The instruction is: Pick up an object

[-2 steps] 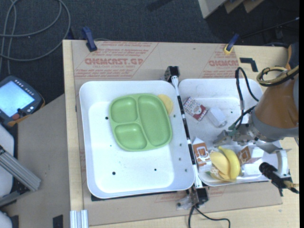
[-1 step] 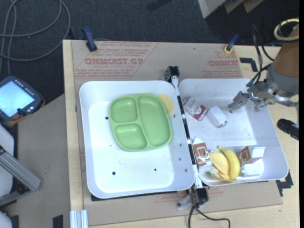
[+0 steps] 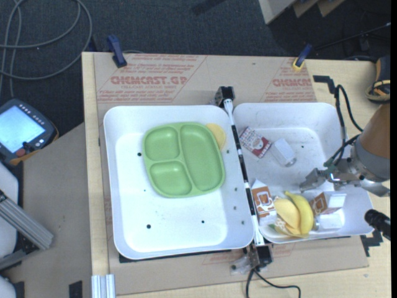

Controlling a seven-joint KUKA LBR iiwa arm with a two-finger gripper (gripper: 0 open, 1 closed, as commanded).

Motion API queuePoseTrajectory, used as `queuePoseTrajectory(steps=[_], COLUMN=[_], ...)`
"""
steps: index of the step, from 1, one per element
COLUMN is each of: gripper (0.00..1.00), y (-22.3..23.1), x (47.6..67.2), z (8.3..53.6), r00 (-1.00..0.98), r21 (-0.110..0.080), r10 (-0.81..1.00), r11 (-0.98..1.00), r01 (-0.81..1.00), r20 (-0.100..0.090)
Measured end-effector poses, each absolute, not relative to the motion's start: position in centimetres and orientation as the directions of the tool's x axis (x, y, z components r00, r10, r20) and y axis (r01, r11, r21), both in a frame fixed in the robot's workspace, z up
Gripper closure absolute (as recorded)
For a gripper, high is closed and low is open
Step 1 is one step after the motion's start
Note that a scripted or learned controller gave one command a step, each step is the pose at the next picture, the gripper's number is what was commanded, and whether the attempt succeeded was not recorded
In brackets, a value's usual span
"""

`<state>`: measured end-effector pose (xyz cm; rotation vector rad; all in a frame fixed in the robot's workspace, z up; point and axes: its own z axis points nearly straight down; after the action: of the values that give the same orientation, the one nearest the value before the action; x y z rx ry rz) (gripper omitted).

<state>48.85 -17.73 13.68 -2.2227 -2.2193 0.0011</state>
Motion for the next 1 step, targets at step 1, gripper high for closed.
queuePoseTrajectory(steps=[1], gripper=[0.0], y=[-15.99], x=[47.98], z=[8.46], r00=[0.0], r21=[0.003], r10=[1.0], r11=[0.0], r01=[1.0], r20=[-0.001])
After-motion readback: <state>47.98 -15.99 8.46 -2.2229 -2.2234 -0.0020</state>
